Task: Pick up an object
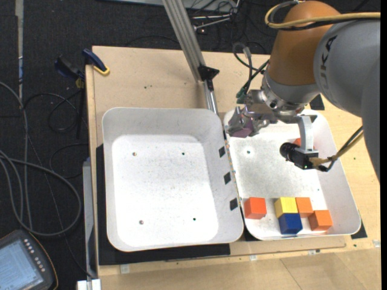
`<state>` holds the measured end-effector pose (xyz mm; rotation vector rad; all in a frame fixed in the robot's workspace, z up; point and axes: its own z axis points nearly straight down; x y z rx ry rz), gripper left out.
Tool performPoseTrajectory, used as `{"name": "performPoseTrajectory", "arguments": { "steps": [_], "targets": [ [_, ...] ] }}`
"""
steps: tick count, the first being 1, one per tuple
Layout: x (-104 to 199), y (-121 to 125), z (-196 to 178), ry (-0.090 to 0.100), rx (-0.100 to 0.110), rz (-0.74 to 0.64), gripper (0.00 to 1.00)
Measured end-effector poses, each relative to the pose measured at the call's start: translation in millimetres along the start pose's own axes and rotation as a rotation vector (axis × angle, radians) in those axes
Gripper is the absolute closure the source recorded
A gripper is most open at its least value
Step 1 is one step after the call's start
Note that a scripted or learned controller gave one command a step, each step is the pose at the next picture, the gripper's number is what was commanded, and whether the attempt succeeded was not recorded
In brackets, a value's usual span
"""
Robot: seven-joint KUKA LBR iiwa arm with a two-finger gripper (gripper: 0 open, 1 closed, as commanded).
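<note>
My gripper hangs low over the far left corner of the right bin, under the orange band of the arm. A small purple object shows just beneath it at the bin's corner; whether it is gripped I cannot make out. Along the bin's near edge lie an orange block, a yellow block, a blue block and two more orange blocks. They are well apart from the gripper.
The left bin sits beside the right one, their rims meeting in the middle. A slanted metal pole crosses the bench's far side. A black attachment juts from the wrist over the right bin.
</note>
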<state>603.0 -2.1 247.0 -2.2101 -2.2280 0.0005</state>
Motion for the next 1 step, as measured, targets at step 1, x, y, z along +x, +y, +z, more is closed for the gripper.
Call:
{"name": "performPoseTrajectory", "arguments": {
  "steps": [1],
  "targets": [
    [46.2,-18.7,13.9,-0.001,0.002,0.0,1.0]
  ]
}}
